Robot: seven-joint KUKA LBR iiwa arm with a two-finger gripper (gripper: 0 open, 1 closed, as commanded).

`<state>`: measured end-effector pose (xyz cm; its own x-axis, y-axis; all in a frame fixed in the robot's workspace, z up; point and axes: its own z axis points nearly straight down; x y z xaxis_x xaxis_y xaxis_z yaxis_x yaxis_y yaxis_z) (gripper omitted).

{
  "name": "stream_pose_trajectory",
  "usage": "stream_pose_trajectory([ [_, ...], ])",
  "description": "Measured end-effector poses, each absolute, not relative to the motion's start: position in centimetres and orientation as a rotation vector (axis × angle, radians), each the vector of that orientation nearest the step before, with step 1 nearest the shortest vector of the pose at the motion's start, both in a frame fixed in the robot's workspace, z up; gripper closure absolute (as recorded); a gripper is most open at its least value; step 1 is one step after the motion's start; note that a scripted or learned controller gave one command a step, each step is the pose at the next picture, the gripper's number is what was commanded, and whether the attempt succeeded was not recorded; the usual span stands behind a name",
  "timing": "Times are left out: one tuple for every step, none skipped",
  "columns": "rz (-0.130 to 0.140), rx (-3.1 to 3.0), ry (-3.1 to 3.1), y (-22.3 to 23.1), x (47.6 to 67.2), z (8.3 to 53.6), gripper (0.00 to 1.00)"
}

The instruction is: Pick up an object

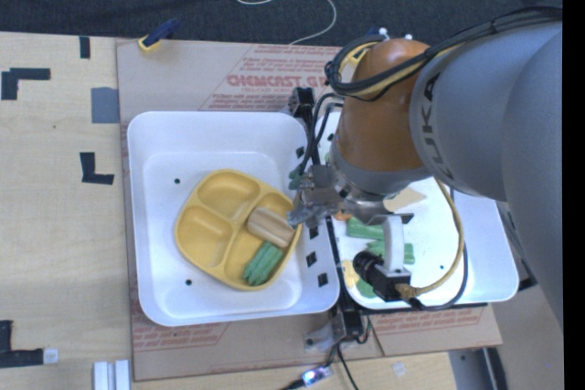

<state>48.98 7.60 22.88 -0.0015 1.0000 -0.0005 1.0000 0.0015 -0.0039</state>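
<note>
While the arm (430, 119) leans over the divide between the bins, its gripper (306, 201) hangs at the yellow tray's (212, 224) right edge in the left bin (151, 151), beside a tan block (271, 225) and green piece (263, 263); its grip can't be made out.

Arm (512, 114): grey, enters from the right, bent downward toward the centre.
Wrist band (384, 119): orange, directly above the tool, with black cables looped over it.
Tool (309, 204): points down and left; finger state not discernible.
</note>
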Motion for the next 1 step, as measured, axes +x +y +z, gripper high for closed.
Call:
stream_pose_trajectory([
  [0.003,-2.218,-2.222,6.78,49.85,23.17,1.0],
])
